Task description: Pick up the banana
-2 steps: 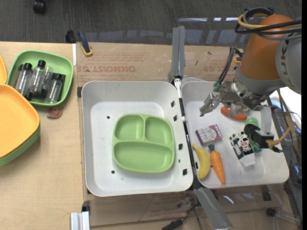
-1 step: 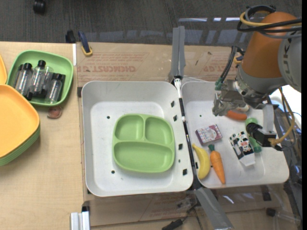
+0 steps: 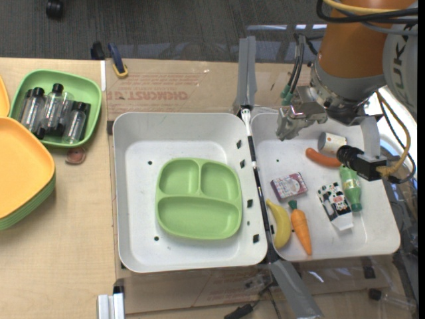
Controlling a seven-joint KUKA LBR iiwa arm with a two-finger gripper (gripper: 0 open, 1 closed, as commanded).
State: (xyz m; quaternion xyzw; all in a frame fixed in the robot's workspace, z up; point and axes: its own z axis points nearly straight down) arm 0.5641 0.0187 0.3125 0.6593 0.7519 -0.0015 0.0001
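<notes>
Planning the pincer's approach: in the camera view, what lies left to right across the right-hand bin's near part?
Banana → carrot → black-and-white carton → green bottle. The purple packet sits above the banana and carrot, so I leave it out.

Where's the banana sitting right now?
The banana lies in the right bin, near its front-left corner, beside the carrot and below the purple packet.

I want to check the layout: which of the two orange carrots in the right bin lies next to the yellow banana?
The larger orange carrot, at the bin's front beside the yellow banana. The thinner carrot lies farther back.
</notes>
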